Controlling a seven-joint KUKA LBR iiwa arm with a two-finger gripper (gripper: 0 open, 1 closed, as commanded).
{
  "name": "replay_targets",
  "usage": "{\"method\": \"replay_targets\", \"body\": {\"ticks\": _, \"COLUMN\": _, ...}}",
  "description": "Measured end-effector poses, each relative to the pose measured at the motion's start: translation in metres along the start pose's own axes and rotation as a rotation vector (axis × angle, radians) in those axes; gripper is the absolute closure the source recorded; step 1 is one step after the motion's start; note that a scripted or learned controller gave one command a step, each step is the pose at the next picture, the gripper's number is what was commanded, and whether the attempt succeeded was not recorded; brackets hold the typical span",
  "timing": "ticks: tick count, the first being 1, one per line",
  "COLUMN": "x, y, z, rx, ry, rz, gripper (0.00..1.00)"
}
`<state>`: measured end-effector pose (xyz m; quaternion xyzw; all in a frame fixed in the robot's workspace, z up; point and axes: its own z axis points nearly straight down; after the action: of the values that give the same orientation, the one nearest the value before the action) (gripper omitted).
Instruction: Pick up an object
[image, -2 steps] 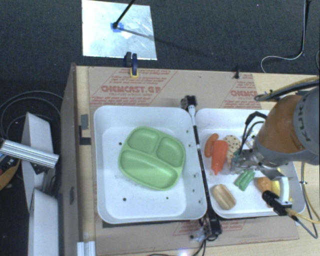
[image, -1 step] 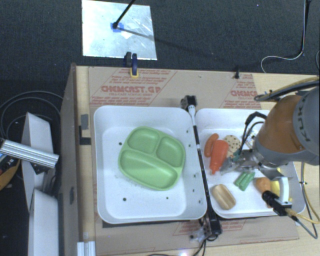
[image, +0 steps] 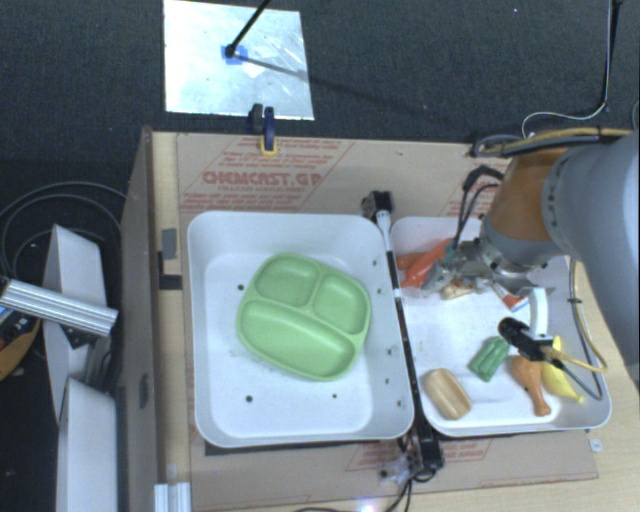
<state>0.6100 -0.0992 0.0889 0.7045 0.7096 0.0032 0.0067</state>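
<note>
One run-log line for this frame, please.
gripper: low in right white bin, by orange carrot-shaped toy | green divided plastic tray: left white bin

— How's the light?
— Even and fairly bright from overhead. The two white bins (image: 290, 420) look nearly washed out, and the foil sheet (image: 238, 60) at the top glares.
— Shadows?
— Soft, short ones under the green tray (image: 303, 315).
— Sharpness?
— Mildly soft throughout, grainy on the dark floor (image: 70, 100); the arm (image: 580, 200) at the right is blurred.
</note>
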Motion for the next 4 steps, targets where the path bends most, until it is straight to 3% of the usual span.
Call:
{"method": "replay_targets", "body": {"ticks": 1, "x": -0.0053, "y": 0.0431, "z": 0.0084, "rx": 0.105, "ry": 0.005, "rz": -0.007, "gripper": 0.00}}
{"method": "replay_targets", "body": {"ticks": 2, "x": -0.0008, "y": 0.0421, "z": 0.0083, "rx": 0.100, "ry": -0.005, "rz": -0.001, "gripper": 0.00}}
{"method": "replay_targets", "body": {"ticks": 4, "x": -0.0100, "y": 0.0429, "z": 0.0089, "rx": 0.103, "ry": 0.016, "rz": -0.003, "gripper": 0.00}}
